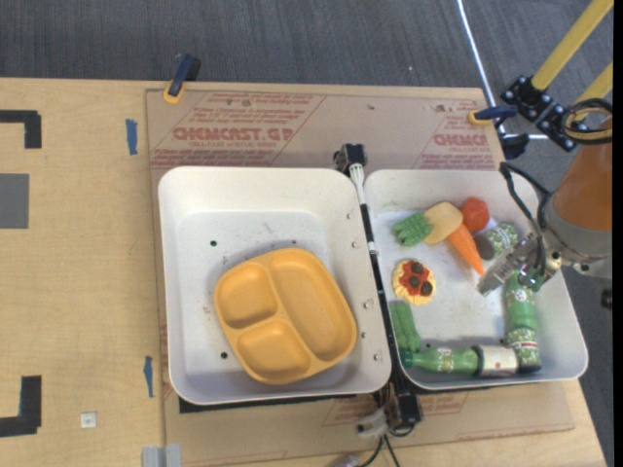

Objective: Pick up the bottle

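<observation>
Bottles first: where do they lie?

Both in the right bin. One green bottle lies along that bin's right wall, its neck pointing to the far side. A second green bottle lies along the near wall, and the two nearly meet in the near right corner.

Gripper?

The gripper hangs over the right bin, right at the far end of the green bottle by the right wall. Whether it has closed on anything, I cannot tell; the metal parts blur into the bottle's neck there. The grey arm with its orange band comes in from the right.

What else is in that bin?

A carrot just left of the gripper, a red tomato on its far side, a pale yellow piece and a green leafy toy further left. A small round pizza sits near the middle, and a green pod lies by the left wall.

And the left bin?

It holds a yellow divided plate, well apart from the gripper.
</observation>
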Available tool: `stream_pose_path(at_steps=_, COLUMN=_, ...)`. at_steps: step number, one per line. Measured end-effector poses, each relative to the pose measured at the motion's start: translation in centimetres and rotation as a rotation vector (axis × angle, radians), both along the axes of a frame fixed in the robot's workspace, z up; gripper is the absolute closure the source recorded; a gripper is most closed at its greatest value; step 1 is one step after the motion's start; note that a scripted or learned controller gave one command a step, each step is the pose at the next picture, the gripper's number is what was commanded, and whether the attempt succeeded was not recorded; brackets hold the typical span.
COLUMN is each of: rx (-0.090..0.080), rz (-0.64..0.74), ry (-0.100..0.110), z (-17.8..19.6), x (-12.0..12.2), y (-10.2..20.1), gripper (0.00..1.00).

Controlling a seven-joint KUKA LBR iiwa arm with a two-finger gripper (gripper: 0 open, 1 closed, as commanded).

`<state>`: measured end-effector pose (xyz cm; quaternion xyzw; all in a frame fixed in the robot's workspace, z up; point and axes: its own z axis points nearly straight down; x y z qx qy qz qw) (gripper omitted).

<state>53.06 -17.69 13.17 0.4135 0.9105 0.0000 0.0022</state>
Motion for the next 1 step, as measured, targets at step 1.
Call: stream_pose_path(at_steps=1, rx=0.001, rz=-0.27, ry=0.0, z=7.56, x=-3.76, y=1.25, gripper=1.0)
